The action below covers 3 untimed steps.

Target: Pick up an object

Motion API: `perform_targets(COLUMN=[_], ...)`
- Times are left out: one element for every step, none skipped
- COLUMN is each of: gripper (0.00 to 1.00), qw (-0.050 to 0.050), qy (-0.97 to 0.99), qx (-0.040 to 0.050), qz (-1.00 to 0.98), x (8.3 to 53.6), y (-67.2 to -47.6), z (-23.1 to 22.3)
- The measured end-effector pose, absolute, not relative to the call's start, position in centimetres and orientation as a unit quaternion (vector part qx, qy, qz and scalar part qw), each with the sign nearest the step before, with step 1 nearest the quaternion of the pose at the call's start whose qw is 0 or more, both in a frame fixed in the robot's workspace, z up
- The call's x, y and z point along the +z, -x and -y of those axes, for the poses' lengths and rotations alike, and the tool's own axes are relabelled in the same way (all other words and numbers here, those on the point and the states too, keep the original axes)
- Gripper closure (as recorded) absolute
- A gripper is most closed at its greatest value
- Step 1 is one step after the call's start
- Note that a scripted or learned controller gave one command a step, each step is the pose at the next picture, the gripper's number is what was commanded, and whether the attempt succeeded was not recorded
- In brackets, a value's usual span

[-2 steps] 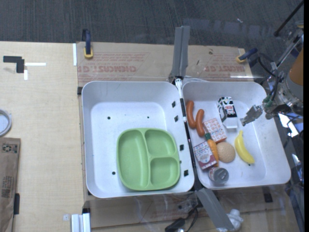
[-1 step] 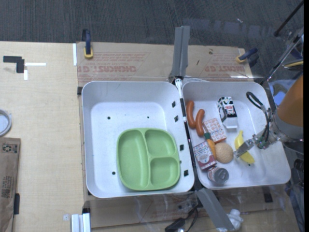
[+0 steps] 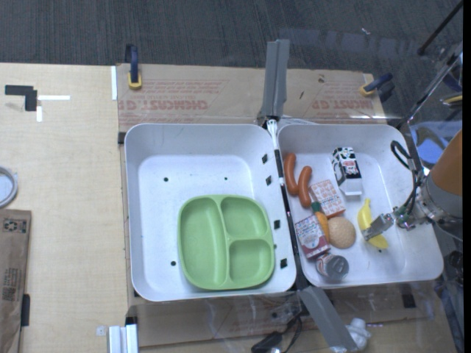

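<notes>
The right bin (image 3: 412,267) holds several toy foods. Two orange-red sausages (image 3: 298,176) lie at its left, with a cow-patterned milk carton (image 3: 346,168) near the back. A pink snack box (image 3: 327,197), a carrot (image 3: 321,220), a red packet (image 3: 311,235), a tan bun (image 3: 341,232) and a grey can (image 3: 335,267) cluster in the middle. A yellow banana (image 3: 365,215) lies to the right of the bun. My gripper (image 3: 380,227) is low in this bin, right at the banana's lower end, and partly covers it.
The left bin (image 3: 147,197) holds a green divided plate (image 3: 224,241). The arm's wrist (image 3: 441,190) reaches over the right bin's right wall. Blue-and-yellow clamps (image 3: 132,68) sit on the cardboard behind the bins.
</notes>
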<state>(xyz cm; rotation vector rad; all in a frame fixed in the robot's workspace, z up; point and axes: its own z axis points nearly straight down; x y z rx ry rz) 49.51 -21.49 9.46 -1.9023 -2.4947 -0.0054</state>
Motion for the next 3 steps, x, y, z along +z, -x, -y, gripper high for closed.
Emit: perform_targets(gripper=[1.0, 1.0, 1.0], qw=[0.001, -0.002, -0.001], qy=[0.608, 0.484, 0.51], qx=[-0.0011, -0.0004, 0.0002], qz=[0.794, 0.875, 0.86], x=[10.3, 9.4, 20.9], y=[-49.5, -50.7, -49.0], z=[21.6, 22.2, 16.6])
